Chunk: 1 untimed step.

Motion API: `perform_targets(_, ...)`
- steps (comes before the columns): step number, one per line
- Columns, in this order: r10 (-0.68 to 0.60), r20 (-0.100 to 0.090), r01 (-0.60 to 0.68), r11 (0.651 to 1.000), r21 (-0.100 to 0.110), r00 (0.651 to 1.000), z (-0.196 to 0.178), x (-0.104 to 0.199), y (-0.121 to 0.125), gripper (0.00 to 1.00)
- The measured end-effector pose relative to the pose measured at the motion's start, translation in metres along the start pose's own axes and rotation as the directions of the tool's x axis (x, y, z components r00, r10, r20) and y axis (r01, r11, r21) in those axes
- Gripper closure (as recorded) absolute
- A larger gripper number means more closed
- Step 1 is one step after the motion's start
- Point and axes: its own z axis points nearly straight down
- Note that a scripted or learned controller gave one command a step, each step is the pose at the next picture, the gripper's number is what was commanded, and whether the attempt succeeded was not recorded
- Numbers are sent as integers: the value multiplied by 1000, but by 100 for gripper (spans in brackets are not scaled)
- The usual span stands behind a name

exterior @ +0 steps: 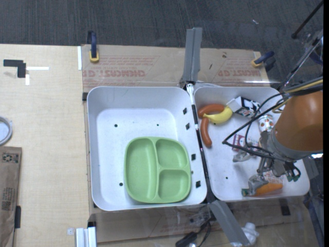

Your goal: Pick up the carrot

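The carrot (269,189), orange with a green stub at its left end, lies flat near the front wall of the right bin (226,187). My gripper (263,176) hangs directly over it, low and very close to the carrot's left half. I cannot make out whether it touches the carrot. The grey arm with its orange band (304,121) reaches in from the right and hides the bin's right side.
The right bin also holds a red sausage (206,131), a yellow banana (218,117), a white and black packet (243,105), a small red and white item (266,123) and a grey piece (240,157). A green divided plate (158,170) sits in the left bin (103,138). Black cables loop by the wrist.
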Motion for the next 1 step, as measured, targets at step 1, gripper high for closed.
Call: perform_targets(1, 3, 5, -3, 1000, 1, 1000, -8, -1, 0, 100)
